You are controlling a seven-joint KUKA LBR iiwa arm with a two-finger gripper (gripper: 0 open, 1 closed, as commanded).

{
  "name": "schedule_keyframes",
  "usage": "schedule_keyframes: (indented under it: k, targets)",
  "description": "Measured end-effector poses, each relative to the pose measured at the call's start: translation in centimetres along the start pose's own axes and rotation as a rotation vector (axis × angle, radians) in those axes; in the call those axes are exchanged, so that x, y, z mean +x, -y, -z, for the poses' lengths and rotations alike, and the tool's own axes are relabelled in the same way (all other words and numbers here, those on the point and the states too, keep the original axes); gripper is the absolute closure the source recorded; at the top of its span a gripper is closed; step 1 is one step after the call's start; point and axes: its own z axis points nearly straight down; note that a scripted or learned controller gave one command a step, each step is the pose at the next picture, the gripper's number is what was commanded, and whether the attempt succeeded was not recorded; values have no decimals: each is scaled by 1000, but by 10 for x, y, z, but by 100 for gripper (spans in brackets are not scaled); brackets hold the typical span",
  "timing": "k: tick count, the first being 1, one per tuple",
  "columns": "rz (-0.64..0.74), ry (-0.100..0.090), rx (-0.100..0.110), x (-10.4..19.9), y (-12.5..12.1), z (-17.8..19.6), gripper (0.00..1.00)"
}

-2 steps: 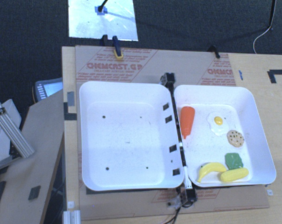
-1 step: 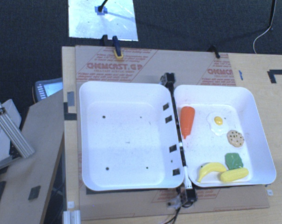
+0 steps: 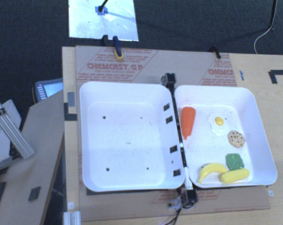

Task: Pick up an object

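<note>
The right bin holds several toy foods. An orange carrot lies upright along the bin's left side. A fried egg sits near the middle, with a round cookie just below and right of it. At the front lie a yellow banana, a green piece and a yellow corn-like piece, close together.
The left bin stands beside the right one, joined along a black clipped seam. Both rest on a brown cardboard sheet. A shiny metal plate lies beyond the bench's far edge.
</note>
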Motion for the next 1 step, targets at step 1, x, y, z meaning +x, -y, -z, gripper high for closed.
schedule_keyframes:
  k: [1]
  targets:
    - [5,2,-4,0,0,12,100]
